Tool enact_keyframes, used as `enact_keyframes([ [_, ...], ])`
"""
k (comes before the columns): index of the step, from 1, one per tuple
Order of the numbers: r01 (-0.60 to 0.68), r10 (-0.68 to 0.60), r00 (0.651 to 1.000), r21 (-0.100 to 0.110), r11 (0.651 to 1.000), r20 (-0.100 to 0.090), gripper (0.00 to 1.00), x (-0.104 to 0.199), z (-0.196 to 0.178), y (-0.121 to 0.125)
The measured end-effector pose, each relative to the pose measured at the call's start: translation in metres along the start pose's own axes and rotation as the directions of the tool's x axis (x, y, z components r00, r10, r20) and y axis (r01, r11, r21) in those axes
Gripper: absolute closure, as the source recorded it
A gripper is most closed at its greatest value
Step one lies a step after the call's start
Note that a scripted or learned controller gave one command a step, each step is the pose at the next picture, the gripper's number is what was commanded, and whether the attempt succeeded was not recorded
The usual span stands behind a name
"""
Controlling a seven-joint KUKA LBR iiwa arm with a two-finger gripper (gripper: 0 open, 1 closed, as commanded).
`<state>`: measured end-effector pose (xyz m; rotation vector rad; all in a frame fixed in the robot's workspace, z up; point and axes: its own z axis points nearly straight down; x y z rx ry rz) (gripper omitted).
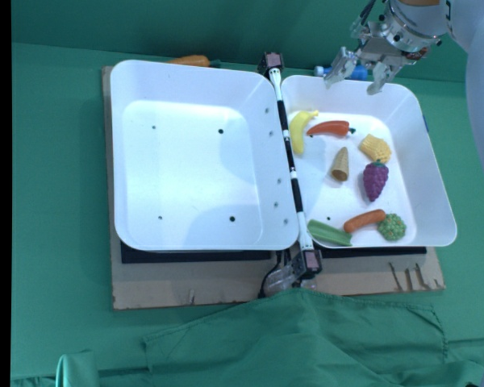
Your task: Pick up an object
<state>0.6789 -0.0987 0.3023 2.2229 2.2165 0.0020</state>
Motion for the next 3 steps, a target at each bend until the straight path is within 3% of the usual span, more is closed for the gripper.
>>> enact_keyframes([
  [1,-0.005,0.005,1.000,0.008,1.000,0.002,0.00,-0.040,0.086,-0.010],
  [3,0.000,0.000,1.000,-0.021,1.000,0.003,0.00,-0.060,0.099,-0.040],
])
